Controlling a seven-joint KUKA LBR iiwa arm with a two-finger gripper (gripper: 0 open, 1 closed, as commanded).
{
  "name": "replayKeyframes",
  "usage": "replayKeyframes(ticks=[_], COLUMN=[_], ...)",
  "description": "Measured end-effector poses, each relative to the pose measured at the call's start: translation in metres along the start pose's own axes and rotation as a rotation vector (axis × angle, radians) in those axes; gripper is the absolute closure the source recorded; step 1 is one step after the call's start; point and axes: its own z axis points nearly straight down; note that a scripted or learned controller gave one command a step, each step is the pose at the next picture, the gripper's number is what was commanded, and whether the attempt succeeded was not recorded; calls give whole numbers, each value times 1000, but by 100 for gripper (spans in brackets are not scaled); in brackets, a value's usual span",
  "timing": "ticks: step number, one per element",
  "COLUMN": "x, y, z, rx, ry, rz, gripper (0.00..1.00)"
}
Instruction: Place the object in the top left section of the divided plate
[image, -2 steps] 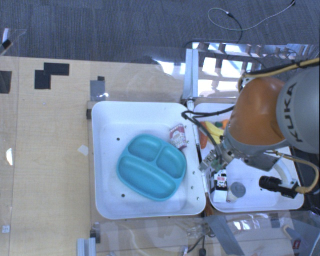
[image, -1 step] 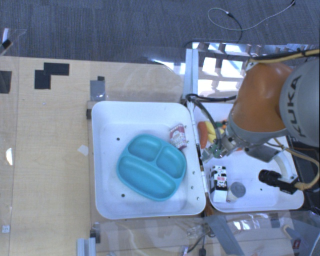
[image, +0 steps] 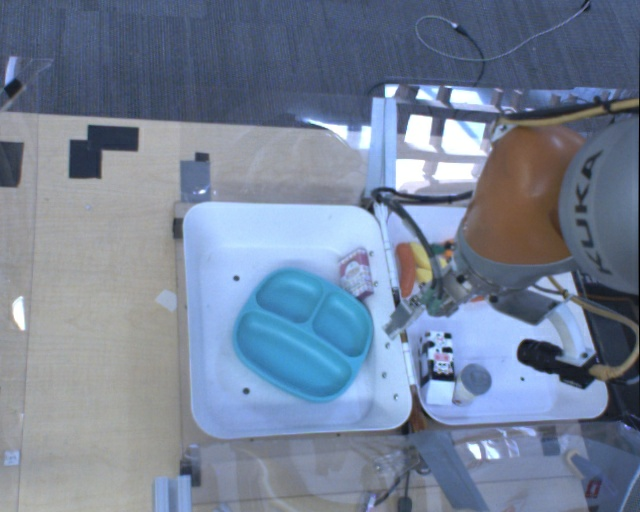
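The claw (image: 412, 308) hung over the wall between the two bins, at the right bin's left edge. Its tip was crowded by cables and wrist hardware, so I could not tell whether it was wide, narrow, or holding anything.

Going from the left, the plate (image: 300, 340) lay tilted in the left bin (image: 215, 300), with nothing on it. Its top left section (image: 283, 297) was bare. Just beside the plate's upper right rim lay a small red-and-white packet (image: 355, 272), close to the bin's right wall. It looked thin, light and crinkly.

Across the wall, in the right bin (image: 520, 400), a cluster of orange, yellow and red toy food (image: 412, 262) sat just above the claw. This was probably the object to be moved, being nearest the claw, though the packet could not be ruled out. The pieces looked like light, smooth, stiff plastic. That would not be fragile, but rounded and likely to slip or roll under a pinch. The best hold would be across the narrow middle of one piece, away from its neighbours and the bin wall.

Below the claw stood a small black-and-white box (image: 437, 356). Right of it lay a grey cap (image: 476, 380).
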Motion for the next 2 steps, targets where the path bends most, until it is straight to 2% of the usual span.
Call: replayKeyframes(ticks=[2], x=[0], y=[0], z=[0], rx=[0], ry=[0], rz=[0], gripper=[0])
